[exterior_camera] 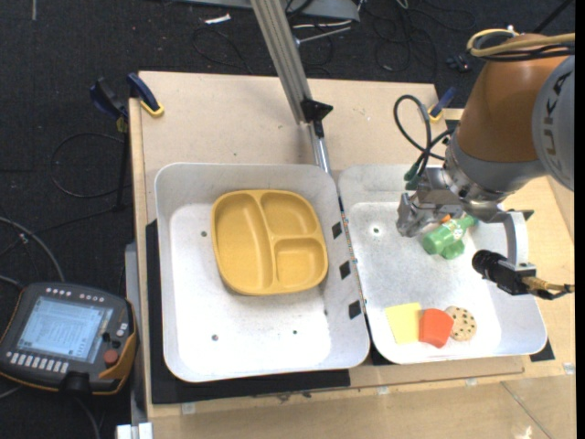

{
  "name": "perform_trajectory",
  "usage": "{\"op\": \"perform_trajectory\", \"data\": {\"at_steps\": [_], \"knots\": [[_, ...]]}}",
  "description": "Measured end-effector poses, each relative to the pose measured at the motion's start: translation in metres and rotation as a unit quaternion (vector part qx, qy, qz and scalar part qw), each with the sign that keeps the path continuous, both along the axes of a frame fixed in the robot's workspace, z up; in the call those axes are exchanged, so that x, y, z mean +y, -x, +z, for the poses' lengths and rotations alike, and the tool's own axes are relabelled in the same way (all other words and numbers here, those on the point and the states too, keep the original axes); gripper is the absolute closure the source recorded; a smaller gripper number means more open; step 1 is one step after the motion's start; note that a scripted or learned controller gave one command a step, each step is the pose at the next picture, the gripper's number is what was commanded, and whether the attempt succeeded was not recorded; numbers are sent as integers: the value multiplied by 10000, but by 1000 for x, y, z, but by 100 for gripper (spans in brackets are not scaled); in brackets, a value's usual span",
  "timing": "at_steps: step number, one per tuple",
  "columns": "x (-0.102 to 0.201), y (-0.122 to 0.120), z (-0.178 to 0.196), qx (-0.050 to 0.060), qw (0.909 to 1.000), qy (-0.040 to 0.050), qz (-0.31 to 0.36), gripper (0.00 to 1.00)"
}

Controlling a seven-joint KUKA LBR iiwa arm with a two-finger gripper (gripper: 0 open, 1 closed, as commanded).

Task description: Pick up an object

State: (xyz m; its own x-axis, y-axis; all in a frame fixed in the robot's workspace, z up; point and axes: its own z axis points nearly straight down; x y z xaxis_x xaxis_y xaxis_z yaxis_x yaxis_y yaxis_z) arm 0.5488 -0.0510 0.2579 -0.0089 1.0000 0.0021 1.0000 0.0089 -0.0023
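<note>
Low over the far part of the right bin, the gripper sits at the end of the grey arm with its orange band, reaching in from the right; how its jaws stand cannot be told, since the metal head hides them from above. Touching its right side lies a green object, partly tucked under the wrist, with a speck of orange just above it; whether the green piece is gripped cannot be told. Along the near edge of the same bin lie a yellow block, a red piece touching it on the right, and a cookie just beside that. In the left bin rests a yellow divided plate with three compartments. At the near left, off the bench, sits a teach pendant
</note>
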Motion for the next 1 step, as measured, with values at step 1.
{"op": "perform_trajectory", "data": {"at_steps": [1], "knots": [[41, -20, -8, -18, 10000, 10, -8, 100]]}}
